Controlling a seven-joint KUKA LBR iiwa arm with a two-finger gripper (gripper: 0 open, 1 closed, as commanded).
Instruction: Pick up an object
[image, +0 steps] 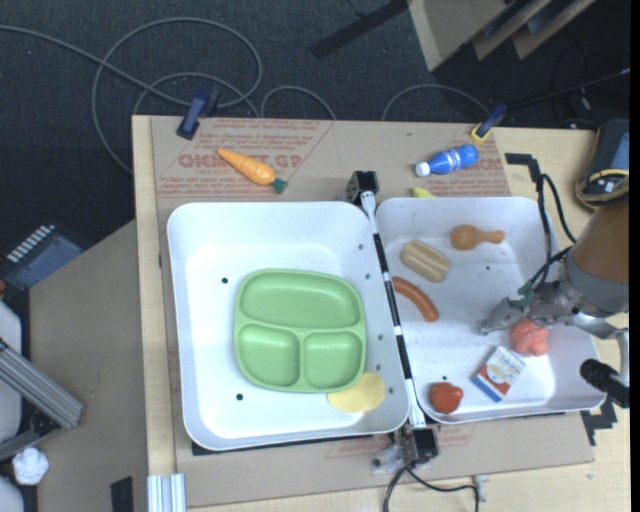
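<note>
On the left of the worktop (150, 300), one white bin (200, 250) holds a green divided plate (298, 328) near its middle, with a pale yellow piece (357, 395) touching the plate's lower right corner. Right of it, the second white bin (470, 215) carries several small things: a tan pear-shaped piece (472, 237) near its upper edge, a bun-like hot dog (426, 262) just below and left of that, and a red-orange sausage (415, 298) lying by the divider between the bins. Toward the lower part of this bin sit a red tomato-like piece (446, 397), a small red and white box (499, 373), and a pink round object (531, 337). At the right of the frame, the claw (520, 312) hangs low over this bin just above and left of the pink object; whether its fingers are spread or closed cannot be told. Beyond the bins, at the upper part of the frame, an orange carrot (248, 166) and a blue and white bottle (448, 160) lie on the worktop.
</note>
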